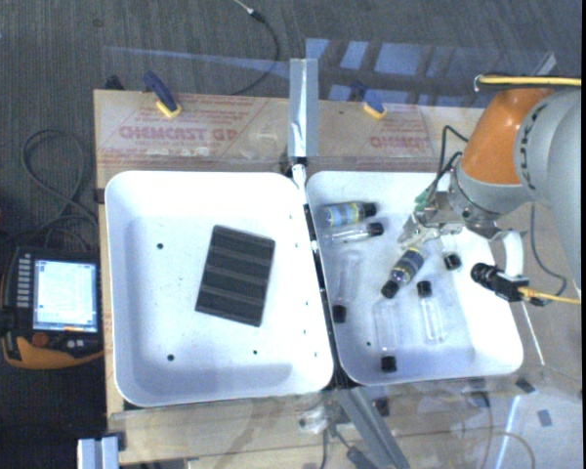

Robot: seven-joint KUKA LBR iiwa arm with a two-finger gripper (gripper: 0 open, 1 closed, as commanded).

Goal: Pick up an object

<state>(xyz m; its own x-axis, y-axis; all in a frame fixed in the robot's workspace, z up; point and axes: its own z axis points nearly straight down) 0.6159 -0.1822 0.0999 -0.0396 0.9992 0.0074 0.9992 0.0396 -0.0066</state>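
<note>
Pick not confirmed: nothing is seen lifted.
You see the gripper (422, 225) low in the right bin (488, 355), just beside a dark-capped vial (404, 270); you cannot tell its finger state.

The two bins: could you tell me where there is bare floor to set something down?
The left bin is mostly free: bare white around the dark ribbed pad on every side, widest toward its left wall. The right bin is crowded with small bottles and black caps, and the gripper hangs over them.

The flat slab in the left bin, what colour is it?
Dark grey to black, ribbed slab, seen in the camera view.
</note>
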